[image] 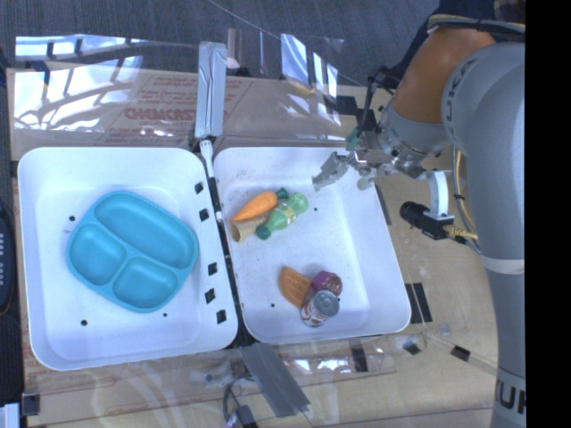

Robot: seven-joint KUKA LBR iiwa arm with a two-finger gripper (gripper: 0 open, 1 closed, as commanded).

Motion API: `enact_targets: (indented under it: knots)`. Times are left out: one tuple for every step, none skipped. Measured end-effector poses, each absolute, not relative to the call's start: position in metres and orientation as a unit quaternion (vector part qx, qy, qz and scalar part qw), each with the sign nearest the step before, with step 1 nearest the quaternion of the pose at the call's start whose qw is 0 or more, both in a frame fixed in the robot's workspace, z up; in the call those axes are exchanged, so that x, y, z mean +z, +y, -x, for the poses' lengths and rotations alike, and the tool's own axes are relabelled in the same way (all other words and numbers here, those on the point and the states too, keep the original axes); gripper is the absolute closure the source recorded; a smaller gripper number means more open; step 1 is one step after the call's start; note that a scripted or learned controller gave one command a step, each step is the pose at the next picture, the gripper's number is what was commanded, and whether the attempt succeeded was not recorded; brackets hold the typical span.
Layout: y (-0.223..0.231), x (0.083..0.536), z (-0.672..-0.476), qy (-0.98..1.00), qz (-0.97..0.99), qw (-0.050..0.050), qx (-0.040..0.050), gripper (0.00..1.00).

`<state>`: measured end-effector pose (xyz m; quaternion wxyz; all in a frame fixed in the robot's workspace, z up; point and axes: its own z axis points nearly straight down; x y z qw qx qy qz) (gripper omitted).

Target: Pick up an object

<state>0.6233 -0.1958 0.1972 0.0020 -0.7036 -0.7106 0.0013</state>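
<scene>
- Candidate objects, all lying in the right bin [375, 239]: a toy carrot [256, 206] touching a green toy bottle [284, 215], with a small tan piece [243, 231] against the carrot's lower end, all in the bin's upper-left part.
- Second cluster, near the right bin's lower edge: an orange cracker-like piece [293, 284] touching a small can [322, 298] with a dark red side and silver top.
- Gripper [346, 173]: over the right bin's upper-right corner, up and right of the bottle, well apart from every object. Two fingers look spread apart; nothing between them, nothing touched.
- Step, as judged: approach, before any grasp; no object lifted.
- Next move calls for: travel toward the carrot-bottle cluster, descent, fingers set either side of one item without nudging its neighbour.
- Left bin [36, 239]: holds a blue divided plate [132, 251].
- Bench [428, 328]: carries both bins.
</scene>
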Motion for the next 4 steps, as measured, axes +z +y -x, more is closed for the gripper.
enact_targets:
  knots:
    - [-0.159, 0.105, -0.649, -0.718, 0.697, -0.002, -0.0013, 0.0]
    - [-0.14, 0.091, -0.625, -0.714, 0.7, 0.002, 0.0018, 0.0]
    - [-0.14, 0.101, -0.625, -0.716, 0.698, 0.003, 0.0022, 1.0]
    - [-0.069, 0.194, -0.658, -0.601, 0.799, 0.0, -0.0006, 1.0]
